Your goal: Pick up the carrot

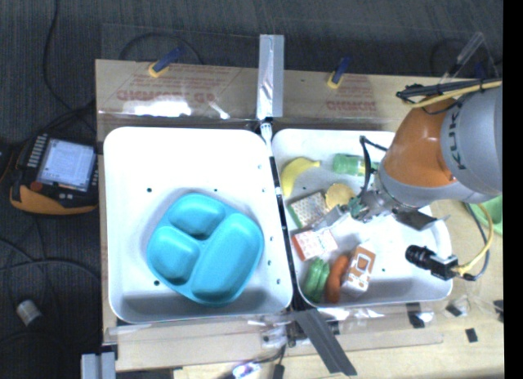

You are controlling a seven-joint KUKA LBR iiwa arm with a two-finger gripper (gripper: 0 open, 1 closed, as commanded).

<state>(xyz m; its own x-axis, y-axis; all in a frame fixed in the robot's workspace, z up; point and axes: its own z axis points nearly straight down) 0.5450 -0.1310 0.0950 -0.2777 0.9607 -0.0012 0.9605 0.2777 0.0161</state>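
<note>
A dark carpeted floor with loose cables surrounds the table (114, 83), which carries two shallow white bins side by side.

Nearest the front edge, in the right bin (441, 287), the carrot (334, 278) lies in the near-left corner. It is short and orange, touching a green vegetable (315, 274) on its left and a small white-and-orange carton (358, 268) on its right. Just behind them sits a red-and-white packet (313, 243), then a grey grater-like piece (308, 206). At the bin's far side rest a yellow banana (296, 171) and a green bottle (350, 163). The left bin (131, 165) holds a blue divided tray (204, 245).

The gripper (359, 203) hangs over the middle of the right bin, under the grey arm's orange band, well behind the carrot and apart from it. I cannot tell how it is set; it is too small and cluttered there.

I judge this the approach step, nothing grasped yet. The next move calls for coming toward the near-left corner and descending precisely, since the neighbours crowd the carrot on both sides.
</note>
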